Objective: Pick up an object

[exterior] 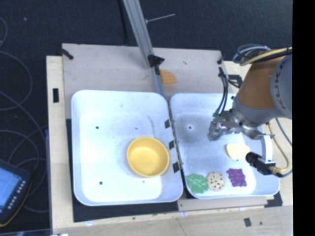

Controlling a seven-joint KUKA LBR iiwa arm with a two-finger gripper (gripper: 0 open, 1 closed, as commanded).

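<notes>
Low over the right-hand white bin (197, 113) hangs the tool (217, 130), below the arm's grey wrist and orange band (258, 85); whether it is wide or narrow I cannot tell, and nothing can be seen between its tips. Just beside it, toward the near right, lies a pale yellow flat piece (237, 151) on the bin floor, apart from the tool. Along the near wall of the same bin sit three small things in a row: a purple bunch of grapes (236, 177), a chocolate-chip cookie (215, 181) and a green leafy piece (197, 182). The left-hand white bin (98, 112) holds a yellow bowl (147, 156), upright, near the wall the bins share. Both bins rest on the table (108, 68), where a small orange item (168, 77) lies beyond them beside a slanted metal rail (139, 26).
</notes>
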